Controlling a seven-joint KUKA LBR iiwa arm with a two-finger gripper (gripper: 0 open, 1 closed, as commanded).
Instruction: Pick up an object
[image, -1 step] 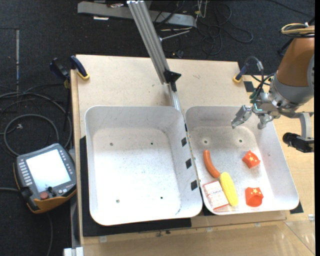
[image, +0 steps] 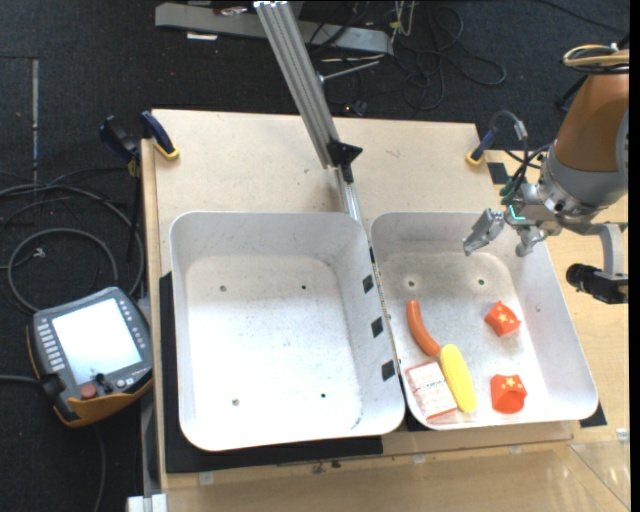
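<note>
In the right bin (image: 560, 300) lie an orange sausage (image: 422, 328), a yellow corn cob (image: 457, 376), a white and red packet (image: 428, 390) and two red pieces (image: 502, 319) (image: 508, 393). My gripper (image: 505, 235) hangs above the bin's far right part, well clear of all of them. Its two fingers are spread apart, one at the left (image: 481, 232) and one at the right (image: 529, 240), with nothing between them.
The left bin (image: 200, 240) sits beside the right one. A slanted metal post (image: 305, 85) rises from the seam between the bins at the back. A teach pendant (image: 90, 350) lies on the floor at the left.
</note>
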